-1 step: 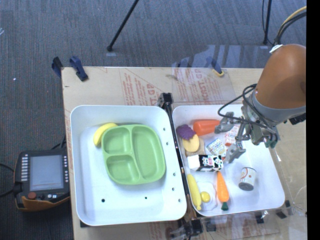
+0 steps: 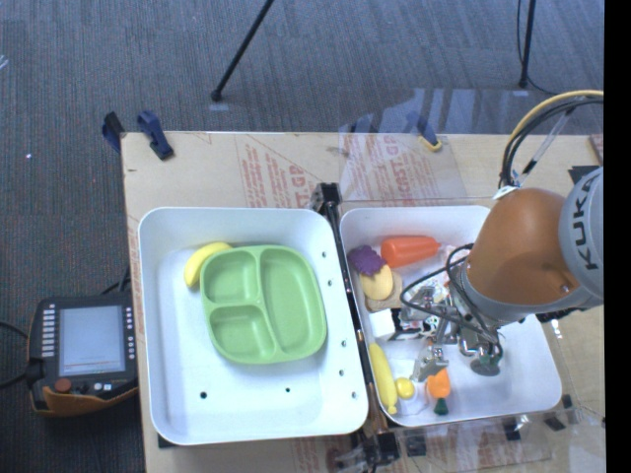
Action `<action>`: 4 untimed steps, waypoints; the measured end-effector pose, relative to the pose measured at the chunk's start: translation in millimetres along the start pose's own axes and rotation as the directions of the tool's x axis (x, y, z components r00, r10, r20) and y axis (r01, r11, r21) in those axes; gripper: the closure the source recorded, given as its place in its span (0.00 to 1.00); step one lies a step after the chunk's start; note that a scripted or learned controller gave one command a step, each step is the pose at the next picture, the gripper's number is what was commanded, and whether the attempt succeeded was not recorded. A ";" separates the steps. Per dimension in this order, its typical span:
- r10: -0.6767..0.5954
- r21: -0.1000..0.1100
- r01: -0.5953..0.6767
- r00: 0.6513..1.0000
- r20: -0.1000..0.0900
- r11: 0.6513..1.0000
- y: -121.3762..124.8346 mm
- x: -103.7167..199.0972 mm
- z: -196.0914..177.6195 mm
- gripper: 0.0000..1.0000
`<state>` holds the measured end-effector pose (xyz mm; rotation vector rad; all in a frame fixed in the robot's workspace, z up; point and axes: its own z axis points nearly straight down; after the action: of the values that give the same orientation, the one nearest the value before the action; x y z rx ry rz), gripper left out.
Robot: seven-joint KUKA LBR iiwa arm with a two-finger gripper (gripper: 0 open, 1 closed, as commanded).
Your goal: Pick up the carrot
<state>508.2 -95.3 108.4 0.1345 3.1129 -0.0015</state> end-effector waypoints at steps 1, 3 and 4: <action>0.003 -0.005 -0.003 1.000 0.025 1.000 -15.3 14.5 5.3 0.00; 0.419 0.011 -0.419 0.908 -0.025 0.908 -31.1 28.8 -30.2 1.00; 0.418 0.011 -0.418 0.908 -0.026 0.908 -30.8 29.0 -29.7 0.00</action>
<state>475.9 -123.4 137.4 0.8047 3.0391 0.0008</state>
